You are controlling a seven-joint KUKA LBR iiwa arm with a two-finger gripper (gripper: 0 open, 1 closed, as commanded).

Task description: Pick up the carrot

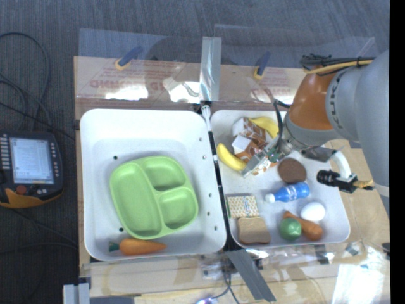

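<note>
No wording can be made out with certainty. Faint reddish print (117, 81) runs along the cardboard sheet (95, 75) at the bench's far edge, too blurred to read. The pendant screen (28, 159) and the small bottle's blue label (296, 192) show markings too small to tell.

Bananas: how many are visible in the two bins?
2. One banana lies at the right bin's left side; a second banana sits near its back edge, partly covered. More may be hidden.
</note>
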